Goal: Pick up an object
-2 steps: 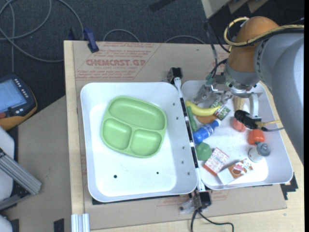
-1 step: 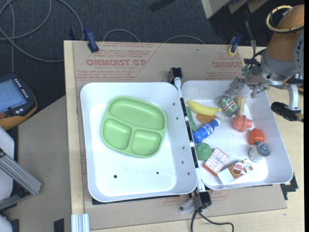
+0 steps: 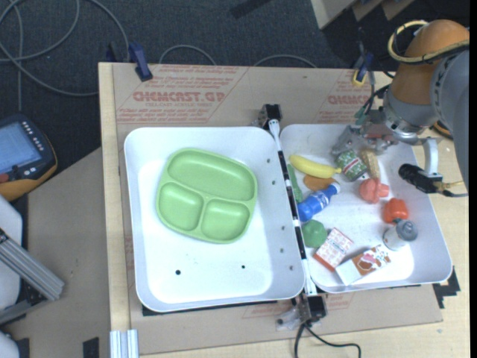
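Note:
My gripper (image 3: 358, 145) hangs low over the back of the right bin (image 3: 432, 263), just above a small green and red can (image 3: 352, 167). A yellow banana (image 3: 313, 166) lies to the can's left, and a tan piece (image 3: 371, 165) lies to its right. A blue bottle (image 3: 317, 200) and a green lump (image 3: 314, 233) rest near the bin's left wall. An orange-red toy (image 3: 373, 191), a red object (image 3: 395, 209) and a grey one (image 3: 403, 233) sit towards the right. Two printed packets (image 3: 333, 247) (image 3: 370, 261) lie at the front.
The left bin (image 3: 149, 274) holds a green divided plate (image 3: 206, 195). The grey arm with its orange band (image 3: 432, 47) comes in at the upper right, with a black part (image 3: 419, 177) sticking out over the right bin's edge. Cables lie on the floor behind the bench.

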Controlling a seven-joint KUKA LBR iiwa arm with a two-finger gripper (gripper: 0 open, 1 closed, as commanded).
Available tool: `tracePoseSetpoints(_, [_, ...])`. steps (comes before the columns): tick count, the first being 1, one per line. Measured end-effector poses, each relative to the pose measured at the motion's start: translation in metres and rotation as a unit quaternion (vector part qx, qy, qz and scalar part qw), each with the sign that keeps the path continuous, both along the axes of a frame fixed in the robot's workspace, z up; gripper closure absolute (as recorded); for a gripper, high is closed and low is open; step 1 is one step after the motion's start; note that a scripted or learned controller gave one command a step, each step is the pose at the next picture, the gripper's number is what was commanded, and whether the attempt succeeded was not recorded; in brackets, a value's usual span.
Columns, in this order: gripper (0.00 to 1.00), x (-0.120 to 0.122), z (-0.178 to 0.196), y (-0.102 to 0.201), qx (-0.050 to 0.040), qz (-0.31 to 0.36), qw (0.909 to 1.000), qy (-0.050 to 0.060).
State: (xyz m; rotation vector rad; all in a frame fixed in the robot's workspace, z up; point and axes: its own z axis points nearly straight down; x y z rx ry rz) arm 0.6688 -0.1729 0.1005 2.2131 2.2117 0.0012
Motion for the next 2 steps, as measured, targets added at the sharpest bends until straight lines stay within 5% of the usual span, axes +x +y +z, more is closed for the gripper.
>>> tracePoseSetpoints(1, [1.0,0.0021,0.0116,0.0013,0.0003,0.0,1.0,-0.004])
tracePoseSetpoints(2, [0.0,0.0019,0.0112,0.0014,0.0004,0.0,1.0,-0.004])
